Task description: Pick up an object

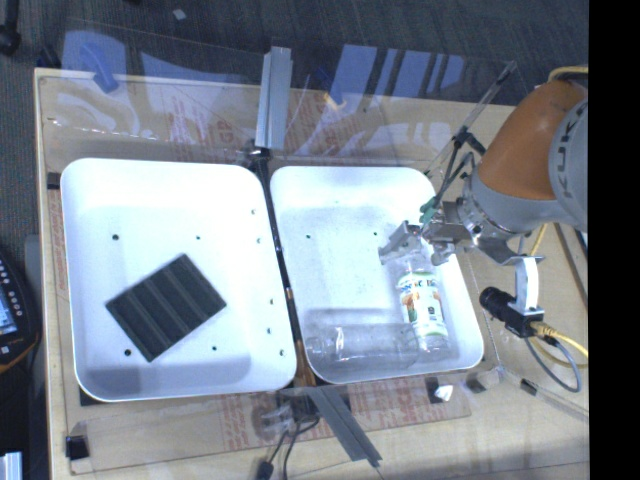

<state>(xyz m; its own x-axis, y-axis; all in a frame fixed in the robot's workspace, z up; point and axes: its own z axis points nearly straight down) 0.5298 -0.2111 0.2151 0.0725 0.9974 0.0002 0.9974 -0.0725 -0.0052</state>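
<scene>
In the right bin [330,208] a small clear bottle with a white, green and orange label [422,306] lies near the right wall. A second clear plastic bottle [362,342] lies on its side along the front wall. My gripper [412,242] hangs just above the labelled bottle's upper end, its metal fingers [397,240] spread apart with nothing between them. A dark ribbed rectangular pad [165,306] lies flat in the left bin [150,193].
The grey arm with its orange band [530,158] comes in over the right bin's right wall. Cables and a black connector [510,313] hang beside that bin. A metal bar [272,98] stands behind the divide between the bins.
</scene>
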